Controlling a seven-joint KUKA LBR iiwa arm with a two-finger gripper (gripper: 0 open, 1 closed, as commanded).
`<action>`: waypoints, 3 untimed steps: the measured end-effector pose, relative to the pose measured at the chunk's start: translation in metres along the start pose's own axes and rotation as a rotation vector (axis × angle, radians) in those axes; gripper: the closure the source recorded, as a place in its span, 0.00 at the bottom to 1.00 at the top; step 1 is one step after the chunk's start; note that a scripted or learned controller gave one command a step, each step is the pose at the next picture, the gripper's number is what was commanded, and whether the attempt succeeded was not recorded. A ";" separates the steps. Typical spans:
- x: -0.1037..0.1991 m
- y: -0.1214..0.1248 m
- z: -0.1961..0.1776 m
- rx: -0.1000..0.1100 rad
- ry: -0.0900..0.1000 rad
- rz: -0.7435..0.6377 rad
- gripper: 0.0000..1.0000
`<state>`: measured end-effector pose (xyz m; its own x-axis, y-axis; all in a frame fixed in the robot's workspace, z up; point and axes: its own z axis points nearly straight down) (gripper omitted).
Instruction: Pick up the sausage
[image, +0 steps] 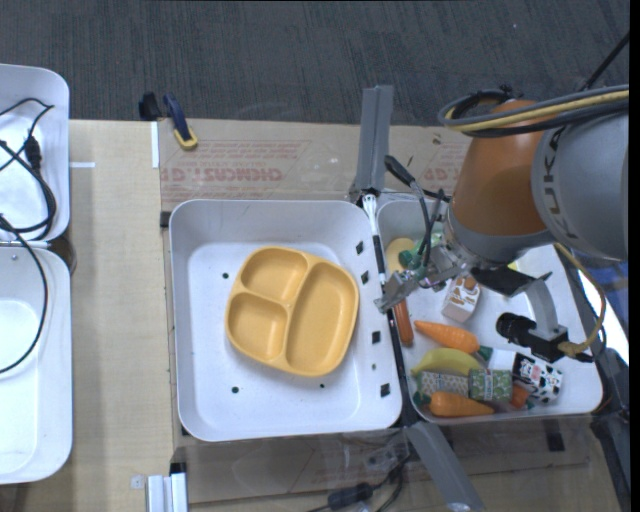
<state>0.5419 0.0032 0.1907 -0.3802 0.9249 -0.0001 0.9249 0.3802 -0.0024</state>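
Observation:
The sausage (402, 324) is a short reddish-brown piece lying lengthwise against the left wall of the right bin (583, 395). My gripper (398, 292) hangs low over the upper left part of that bin, its tip just above the sausage's far end and close to the divider between the bins. The grey arm with its orange band (497, 190) covers the far part of the right bin. Nothing is visibly lifted off the bin floor.
Beside the sausage lie an orange carrot (447, 335), a yellow banana (446, 361), a second carrot (460, 404), a small carton (461, 298) and several printed boxes (480, 384). A yellow divided plate (292, 311) sits in the left bin (200, 380).

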 end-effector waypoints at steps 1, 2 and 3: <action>0.000 0.000 0.000 0.000 0.000 0.000 0.00; -0.035 0.016 0.000 0.000 -0.001 0.111 0.00; 0.006 0.036 0.000 0.000 -0.001 0.079 0.00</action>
<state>0.5729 0.0229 0.1909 -0.3060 0.9520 -0.0013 0.9520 0.3060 -0.0020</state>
